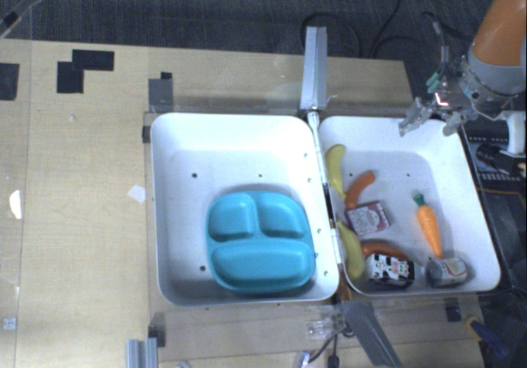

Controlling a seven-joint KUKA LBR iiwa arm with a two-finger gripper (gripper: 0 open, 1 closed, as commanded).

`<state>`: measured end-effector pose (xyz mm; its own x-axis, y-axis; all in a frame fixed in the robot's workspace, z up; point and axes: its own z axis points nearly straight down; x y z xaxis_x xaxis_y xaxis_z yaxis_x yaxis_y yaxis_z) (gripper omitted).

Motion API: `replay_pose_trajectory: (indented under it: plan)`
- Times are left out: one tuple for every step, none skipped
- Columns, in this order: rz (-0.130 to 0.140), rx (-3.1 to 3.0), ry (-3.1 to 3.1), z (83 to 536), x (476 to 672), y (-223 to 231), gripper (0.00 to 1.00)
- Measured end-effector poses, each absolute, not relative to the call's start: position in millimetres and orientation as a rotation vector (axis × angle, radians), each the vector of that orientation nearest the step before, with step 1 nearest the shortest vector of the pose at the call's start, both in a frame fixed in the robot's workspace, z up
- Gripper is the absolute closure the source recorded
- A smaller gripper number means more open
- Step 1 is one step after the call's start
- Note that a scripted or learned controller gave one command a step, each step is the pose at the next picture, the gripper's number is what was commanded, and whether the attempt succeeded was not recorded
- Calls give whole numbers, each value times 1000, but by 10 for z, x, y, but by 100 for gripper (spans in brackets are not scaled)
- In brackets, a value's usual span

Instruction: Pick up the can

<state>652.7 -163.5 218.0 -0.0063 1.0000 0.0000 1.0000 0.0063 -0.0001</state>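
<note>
The can (447, 271) is small and grey, lying in the front right corner of the right bin (469, 185). My gripper (432, 121) hangs over that bin's back rim at the upper right, far behind the can. Its two fingers (412, 119) are spread apart and open, with nothing between them.
The right bin also holds an orange carrot (428, 226) just behind the can, a black-and-white carton (389, 270), a small reddish packet (367, 216), two bananas (335, 169) along the left wall and an orange pepper (359, 188). A blue divided plate (260, 240) lies in the left bin (189, 160).
</note>
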Motion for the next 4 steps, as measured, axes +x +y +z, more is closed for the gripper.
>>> replay_pose_trajectory:
  plan:
    - [-1,-2404,-2023,914,6699,-1287,0]
    - [-1,-2519,-1874,846,6704,-1784,0]
    - [-9,-2516,-1889,950,6741,-1762,100]
    - [-9,-2677,-1653,2469,6469,-1376,100]
